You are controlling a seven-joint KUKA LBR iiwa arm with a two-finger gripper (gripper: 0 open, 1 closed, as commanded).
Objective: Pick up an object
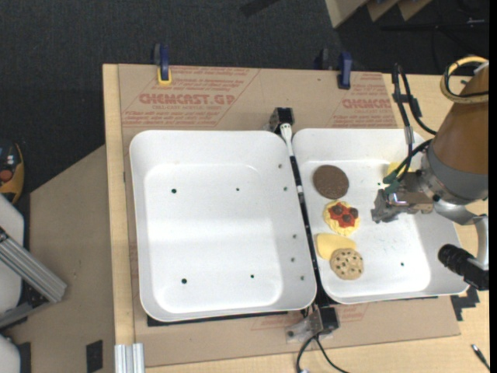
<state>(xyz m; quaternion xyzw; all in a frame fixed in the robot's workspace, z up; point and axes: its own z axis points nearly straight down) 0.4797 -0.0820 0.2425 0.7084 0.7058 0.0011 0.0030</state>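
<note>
Hovering over the right bin (404,282), the gripper (383,212) hangs at about three o'clock from the pizza slice (342,217), near it but apart; its fingertips look dark and small, so whether they are parted cannot be told. At twelve o'clock from the pizza lies a brown round disc (331,181); at six o'clock, a yellow piece (332,244) touches a chocolate-chip cookie (346,264).

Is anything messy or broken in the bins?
Nothing looks broken or spilled. The round brown disc, small pizza, yellow piece and chocolate-chip cookie sit in a column in the right white bin.
</note>
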